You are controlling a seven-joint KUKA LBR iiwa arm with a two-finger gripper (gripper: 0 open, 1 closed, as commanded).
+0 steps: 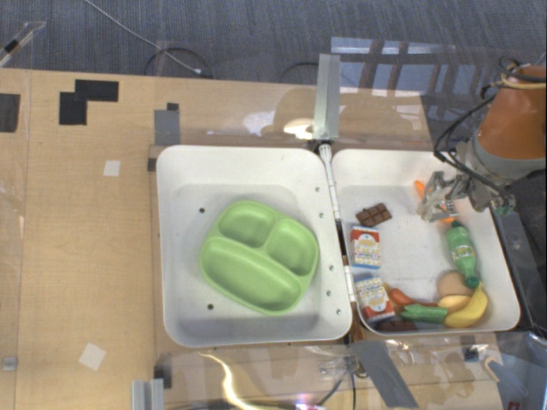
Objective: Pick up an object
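My gripper [439,200] hangs low over the upper right part of the right bin [402,171], below the arm's orange band [515,120]. A small orange piece [420,186] shows just to its left, and another bit of orange [445,220] peeks out beneath it. A green bottle [461,253] lies just below the gripper. Further down sit a tan egg-shaped item [454,284], a yellow banana [469,308], a green vegetable [424,312] and a red one [402,297]. A brown chocolate bar [373,214] and two small printed boxes [365,248] [371,291] lie on the bin's left side.
The left bin [184,195] holds a green divided plate [260,254]. A metal post [326,101] stands behind the seam between the bins. Black cables [455,135] loop near the arm at the right.
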